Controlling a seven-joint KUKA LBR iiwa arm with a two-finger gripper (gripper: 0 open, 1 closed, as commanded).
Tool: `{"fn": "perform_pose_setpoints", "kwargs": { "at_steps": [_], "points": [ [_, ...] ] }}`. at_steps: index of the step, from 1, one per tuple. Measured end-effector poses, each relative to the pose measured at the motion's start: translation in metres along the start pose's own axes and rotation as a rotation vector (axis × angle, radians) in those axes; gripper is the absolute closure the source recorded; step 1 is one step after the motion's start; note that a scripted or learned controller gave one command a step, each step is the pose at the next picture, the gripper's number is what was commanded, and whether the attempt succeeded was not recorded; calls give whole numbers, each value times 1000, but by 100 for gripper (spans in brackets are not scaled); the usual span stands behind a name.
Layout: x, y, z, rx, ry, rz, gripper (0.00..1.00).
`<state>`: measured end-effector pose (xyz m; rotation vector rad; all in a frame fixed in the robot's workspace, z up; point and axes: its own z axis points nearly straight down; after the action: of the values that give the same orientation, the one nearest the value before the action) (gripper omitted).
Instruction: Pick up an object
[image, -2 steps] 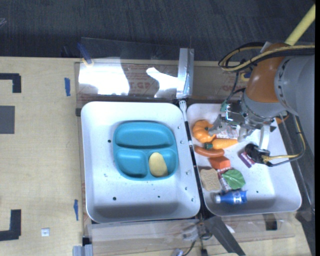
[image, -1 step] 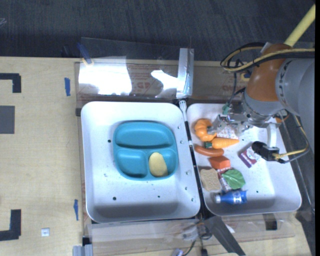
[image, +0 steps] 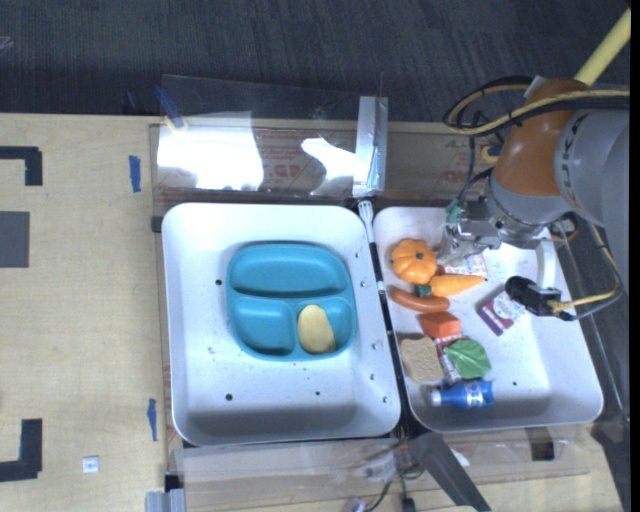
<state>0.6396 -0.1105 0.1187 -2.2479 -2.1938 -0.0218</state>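
Two shallow white bins sit side by side on the tabletop (image: 70, 300). Left bin (image: 190, 380): one blue divided tray (image: 262, 275) with a yellow, lemon-like piece (image: 316, 328) in its lower right compartment. Right bin (image: 570, 385): a cluster against the left wall, comprising a small orange pumpkin (image: 413, 260), a carrot (image: 455, 285) just beside it, a red-orange piece (image: 438, 323) below, a slice of brown bread (image: 421, 360), a green leafy piece (image: 467, 356) and a blue can or bottle (image: 465, 395) lying on its side; a small purple-and-white packet (image: 497, 312) lies apart toward the middle. Arm: reaches in from the right, the tool (image: 468, 235) low over the bin's upper part, just beside the pumpkin and above the carrot. Tool state: cannot tell whether spread or pressed together; nothing is visibly between its tips. Step judged in hand: approach and descent onto a candidate, likely the carrot or pumpkin, with no pick confirmed. Next move calls for: settling on one item in a crowded group, closing squarely on it, then lifting clear without dragging neighbours. Writing: none legible; marks on the packet and can are too small to read.
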Motion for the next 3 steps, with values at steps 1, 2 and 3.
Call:
{"fn": "perform_pose_setpoints", "kwargs": {
  "at_steps": [1, 2, 3],
  "points": [
    [16, -18, 27, 11, -9, -161, 100],
    [85, 28, -69, 2, -9, 8, 100],
    [83, 26, -65, 8, -11, 10, 0]
  ]
}}
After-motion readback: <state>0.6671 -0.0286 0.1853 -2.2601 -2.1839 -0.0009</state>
